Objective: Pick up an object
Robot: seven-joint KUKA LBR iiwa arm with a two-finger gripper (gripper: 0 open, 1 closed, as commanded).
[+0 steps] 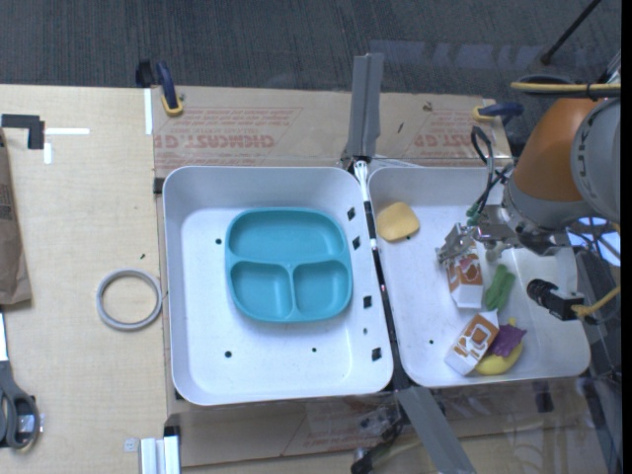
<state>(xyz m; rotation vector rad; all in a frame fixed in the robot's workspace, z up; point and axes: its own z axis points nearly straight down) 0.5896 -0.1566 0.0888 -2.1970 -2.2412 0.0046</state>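
Your arm [568,161] reaches in from the right and bends down over the right bin [425,358]. Its pincer [459,246] hangs low near the middle of that bin, just above a small red-and-white carton [466,276]. You cannot tell from this slanted look whether the pincer is spread or clenched, and nothing shows plainly between its tips.

Look at what lies in the right bin. A yellow sponge-like piece [398,221] sits near the bin's upper left, well apart from the pincer. The red-and-white carton lies just below the pincer, and a green vegetable-shaped toy [499,287] leans beside it on the right, touching or nearly touching it. Toward the bin's lower right corner you see a second small carton [472,342], orange and white, lying next to a purple item [509,340] and a yellow banana-like toy [499,363], the three bunched together.

In the left bin [188,363] a teal divided plate [289,264] rests flat near the centre, its three compartments facing up.

On the worktop [79,215] left of the bins lies a ring of tape [129,298].
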